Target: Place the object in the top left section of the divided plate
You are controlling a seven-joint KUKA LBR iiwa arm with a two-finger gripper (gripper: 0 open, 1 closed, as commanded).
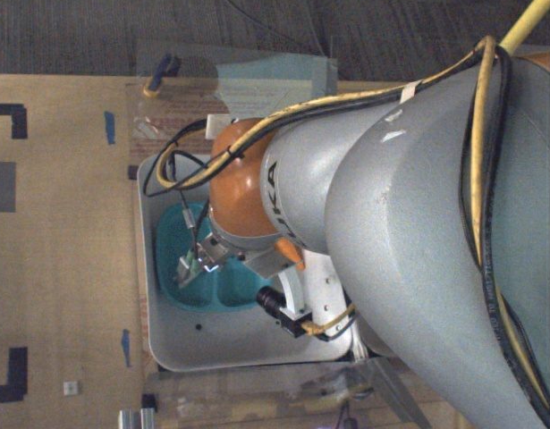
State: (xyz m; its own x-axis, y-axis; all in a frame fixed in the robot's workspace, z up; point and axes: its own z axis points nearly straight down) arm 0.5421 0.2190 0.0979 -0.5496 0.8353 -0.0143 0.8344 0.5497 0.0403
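Camera view is showing us the hand hovering over the teal divided plate inside the white bin; we cannot tell its state or make out the object. We are judging the placing step underway, calling next for a release over the right section.
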